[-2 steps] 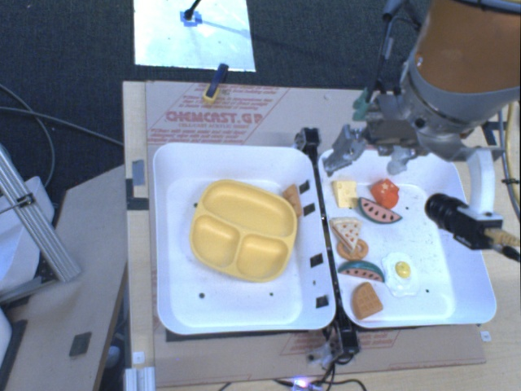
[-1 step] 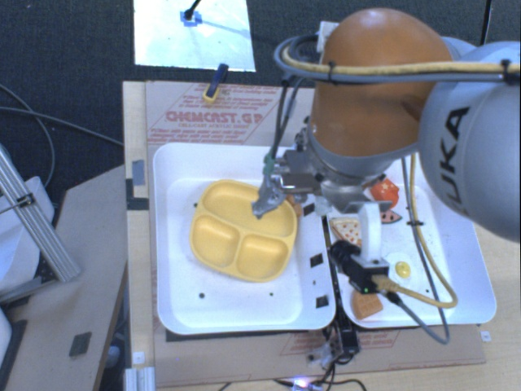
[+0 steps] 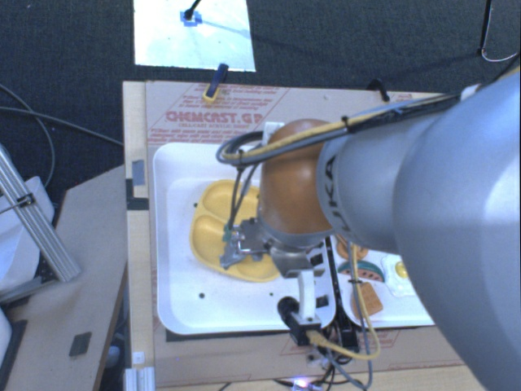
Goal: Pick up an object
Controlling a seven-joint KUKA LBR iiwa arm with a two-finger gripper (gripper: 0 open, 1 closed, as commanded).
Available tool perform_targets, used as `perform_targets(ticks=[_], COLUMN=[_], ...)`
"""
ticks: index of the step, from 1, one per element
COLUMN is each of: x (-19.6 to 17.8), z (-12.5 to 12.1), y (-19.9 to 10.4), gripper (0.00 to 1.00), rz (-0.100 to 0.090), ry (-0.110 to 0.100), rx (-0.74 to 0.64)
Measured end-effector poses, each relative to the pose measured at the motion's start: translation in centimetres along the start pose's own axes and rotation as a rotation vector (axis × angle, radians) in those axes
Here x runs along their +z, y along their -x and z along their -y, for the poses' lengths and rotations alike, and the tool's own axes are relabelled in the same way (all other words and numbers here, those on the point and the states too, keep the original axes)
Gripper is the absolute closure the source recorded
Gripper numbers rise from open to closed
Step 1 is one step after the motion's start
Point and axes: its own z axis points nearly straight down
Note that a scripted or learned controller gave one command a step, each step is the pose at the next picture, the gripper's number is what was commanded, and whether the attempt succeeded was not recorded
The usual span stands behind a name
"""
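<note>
Arm (image 3: pixel 423 194): grey, with an orange band above the wrist, and it covers most of the right bin.

Surface (image 3: pixel 138 243): carries a printed board with two white bins on it.

Left bin (image 3: pixel 177 300): directly under the pincer. Right bin (image 3: pixel 407 304): to the pincer's right, largely hidden beneath the arm.

Pincer (image 3: pixel 236 251): low over the left bin, at the near right part of the yellow object. The angle does not show whether it is apart, together or clamped on anything, and contact with the object cannot be confirmed.

Yellow object (image 3: pixel 210 218): the largest item in view and the likely target. It lies flat in the left bin, under the pincer and spreading to its left. It is broad and lobed, with a smooth, rounded top.

- Assessment: probably light, either moulded plastic or soft.
- The smooth curves would let a closing grip slide off.
- It looks too wide to span whole.
- Recommended hold: across one lobe or at the rim, not on the crown.

Small items, to the pincer's right in the right bin, are a brown block (image 3: pixel 371 300), a red-and-white piece (image 3: pixel 368 271) and a white-and-yellow piece (image 3: pixel 400 271). All three are tucked beside the wrist and poorly placed for access.
</note>
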Motion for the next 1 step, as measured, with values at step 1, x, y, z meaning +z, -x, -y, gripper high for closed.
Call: perform_targets(ticks=[1], x=[-1.62], z=[-0.27], y=[7.40], gripper=[0.00], rz=[-0.001], ry=[0.011], rx=[0.008])
